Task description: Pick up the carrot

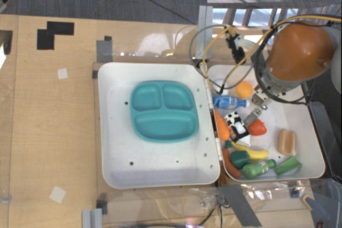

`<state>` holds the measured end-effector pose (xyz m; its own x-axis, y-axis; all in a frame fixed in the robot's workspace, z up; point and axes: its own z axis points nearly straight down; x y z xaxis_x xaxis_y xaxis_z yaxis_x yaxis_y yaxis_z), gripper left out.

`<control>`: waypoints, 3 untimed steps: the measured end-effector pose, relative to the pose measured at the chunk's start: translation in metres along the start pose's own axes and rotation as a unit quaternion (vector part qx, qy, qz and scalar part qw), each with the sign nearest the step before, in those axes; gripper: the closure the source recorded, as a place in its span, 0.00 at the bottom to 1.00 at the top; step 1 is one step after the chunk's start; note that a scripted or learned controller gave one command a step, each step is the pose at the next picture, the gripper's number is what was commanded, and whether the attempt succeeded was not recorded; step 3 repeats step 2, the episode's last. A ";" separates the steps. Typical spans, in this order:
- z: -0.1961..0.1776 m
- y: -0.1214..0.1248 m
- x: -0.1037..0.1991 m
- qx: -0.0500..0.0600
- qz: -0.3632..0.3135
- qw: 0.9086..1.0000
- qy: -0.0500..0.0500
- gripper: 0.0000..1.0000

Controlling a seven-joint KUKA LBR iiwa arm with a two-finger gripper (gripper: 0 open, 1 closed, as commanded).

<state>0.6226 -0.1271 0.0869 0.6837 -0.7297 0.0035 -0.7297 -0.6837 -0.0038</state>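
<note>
Gripper (255, 112) in right bin (315, 136), grip state can't tell, right of carrot (220, 126) at bin's left wall

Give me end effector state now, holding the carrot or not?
End effector: open or closed cannot be told. It sits low in the right bin, among the toys; the carrot lies apart by the bin's left wall, not held.

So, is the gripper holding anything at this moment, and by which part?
It cannot be told. The gripper is low in the right bin, just above a red toy. The carrot lies apart, along that bin's left wall.
</note>
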 end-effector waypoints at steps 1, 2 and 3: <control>-0.001 -0.051 0.003 0.002 0.147 0.989 -0.001 0.00; -0.012 -0.049 0.006 0.001 0.150 0.989 0.001 1.00; -0.012 -0.049 0.006 0.001 0.150 0.989 0.001 1.00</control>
